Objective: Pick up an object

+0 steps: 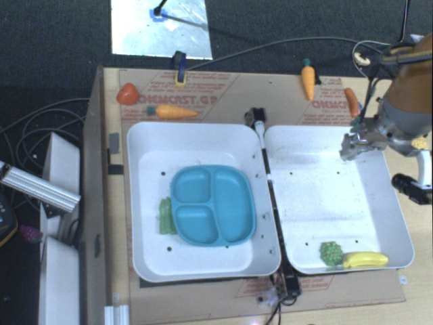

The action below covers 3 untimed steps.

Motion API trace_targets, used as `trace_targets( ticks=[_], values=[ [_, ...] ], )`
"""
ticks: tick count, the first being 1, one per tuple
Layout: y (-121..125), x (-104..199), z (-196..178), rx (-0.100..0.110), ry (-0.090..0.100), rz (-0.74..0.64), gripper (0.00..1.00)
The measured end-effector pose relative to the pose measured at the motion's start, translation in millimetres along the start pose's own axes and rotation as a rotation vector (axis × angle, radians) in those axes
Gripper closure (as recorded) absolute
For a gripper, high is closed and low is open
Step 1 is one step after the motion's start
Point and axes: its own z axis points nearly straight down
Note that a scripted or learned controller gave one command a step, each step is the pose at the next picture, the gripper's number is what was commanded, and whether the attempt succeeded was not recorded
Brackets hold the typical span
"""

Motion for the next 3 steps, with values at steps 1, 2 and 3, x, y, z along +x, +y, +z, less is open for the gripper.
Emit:
trace_targets(
  ticks=[1,2,3],
  values=[
    [1,0,-11,-0.003,0.001,-0.003,1.00],
    [1,0,-11,-0.003,0.001,-0.003,0.00],
    [20,13,121,0.021,0.000,0.008,0.00]
  ],
)
